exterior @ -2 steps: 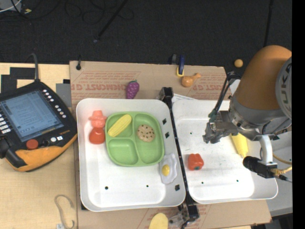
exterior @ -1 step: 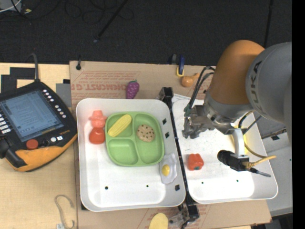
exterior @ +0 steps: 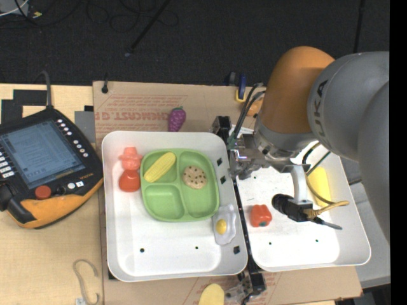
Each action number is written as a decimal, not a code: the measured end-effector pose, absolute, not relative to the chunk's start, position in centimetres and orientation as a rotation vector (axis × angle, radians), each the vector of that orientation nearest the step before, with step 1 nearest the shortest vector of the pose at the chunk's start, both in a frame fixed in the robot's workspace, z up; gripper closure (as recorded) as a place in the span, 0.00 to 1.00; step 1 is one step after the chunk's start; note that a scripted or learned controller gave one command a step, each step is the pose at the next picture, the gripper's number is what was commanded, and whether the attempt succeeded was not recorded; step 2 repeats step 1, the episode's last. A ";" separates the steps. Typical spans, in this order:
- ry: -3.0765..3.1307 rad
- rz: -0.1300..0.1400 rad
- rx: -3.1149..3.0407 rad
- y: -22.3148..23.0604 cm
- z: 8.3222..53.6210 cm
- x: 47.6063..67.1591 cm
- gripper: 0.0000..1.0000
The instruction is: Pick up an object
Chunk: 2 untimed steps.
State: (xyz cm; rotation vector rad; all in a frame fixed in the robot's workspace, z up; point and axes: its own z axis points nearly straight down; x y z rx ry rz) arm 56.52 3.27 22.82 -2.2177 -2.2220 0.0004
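Black drape behind a wooden tabletop (exterior: 38, 253), with a cardboard sheet (exterior: 133, 110) under 2 shallow white bins set side by side. Grey arm (exterior: 356, 107) with orange band reaching in from the right, gripper (exterior: 240, 160) low over the far end of the seam between the bins, at the far-left corner of the right bin (exterior: 331, 253). Spread of the jaws impossible to tell (wrist hardware in the way).

Closest loose item: red toy pepper (exterior: 259, 216) on the floor of the right bin, near its left wall, apart from the gripper and nearer the camera. Yellow banana (exterior: 318, 182) farther right in the same bin, partly under the arm.

In the left bin (exterior: 165, 253): 3-section green plate (exterior: 168, 205) carrying a yellow corn cob (exterior: 158, 166) in its far-left section and a speckled cookie (exterior: 194, 176) in its far-right section. Red-and-pink toy (exterior: 129, 169) just left of the plate. Toy fried egg (exterior: 221, 225) against the bin's right wall.

Outside the bins: purple grape bunch (exterior: 177, 118) on the cardboard behind the left bin, and a teach pendant (exterior: 44, 161) at far left.
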 end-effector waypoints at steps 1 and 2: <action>-2.218 0.006 -2.220 2.4 21.7 55.9 1.00; -2.218 0.006 -2.220 2.4 21.7 55.9 1.00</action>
